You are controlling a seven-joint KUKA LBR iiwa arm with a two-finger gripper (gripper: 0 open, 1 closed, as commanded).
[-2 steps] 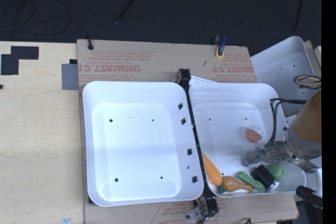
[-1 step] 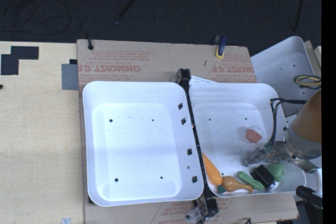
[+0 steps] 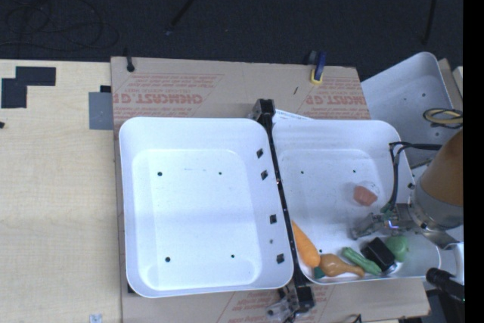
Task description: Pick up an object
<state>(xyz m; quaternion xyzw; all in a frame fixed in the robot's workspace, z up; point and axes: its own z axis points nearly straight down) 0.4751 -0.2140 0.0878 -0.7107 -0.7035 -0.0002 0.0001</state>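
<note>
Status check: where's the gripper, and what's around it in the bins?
Gripper low inside right bin, nothing seen between fingers. Pink object just above it, apart. Black block, green pieces, orange carrot crowd the near edge.

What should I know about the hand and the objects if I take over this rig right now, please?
Hand: low inside the right white bin, whether it is open or shut is unclear; nothing visibly held.
Objects: small pink block just above the hand; orange carrot-shaped toy, tan piece, green piece and black block along the near wall.
Left white bin: holds no objects.
Done: nothing lifted. Left: grasp and lift one.
</note>
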